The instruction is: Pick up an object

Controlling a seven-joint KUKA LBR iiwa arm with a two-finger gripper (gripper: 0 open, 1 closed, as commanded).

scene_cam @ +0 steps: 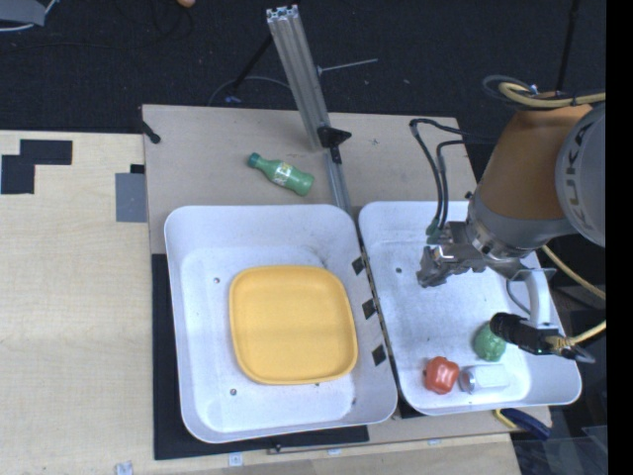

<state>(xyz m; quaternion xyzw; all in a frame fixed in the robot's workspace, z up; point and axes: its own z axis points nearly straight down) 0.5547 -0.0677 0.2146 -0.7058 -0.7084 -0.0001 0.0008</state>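
Note:
My gripper (431, 273) hangs over the middle of the right bin (407, 315), below the orange-banded wrist. Its dark fingers point down and left, and nothing shows between them. Toward the near right corner of that bin lie a green round object (488, 342), a red round object (441, 374) and a small pale grey piece (485, 376). All three sit well below and to the right of the gripper, apart from it. A yellow square plate (293, 323) lies flat in the left bin (198, 265).
A green bottle (281, 173) lies on its side on the bench behind the left bin. A slanted aluminium rail (305, 67) rises from the bench's back centre. Black clips (368, 307) join the two bins along their shared edge. Cables (433, 166) loop down beside the arm.

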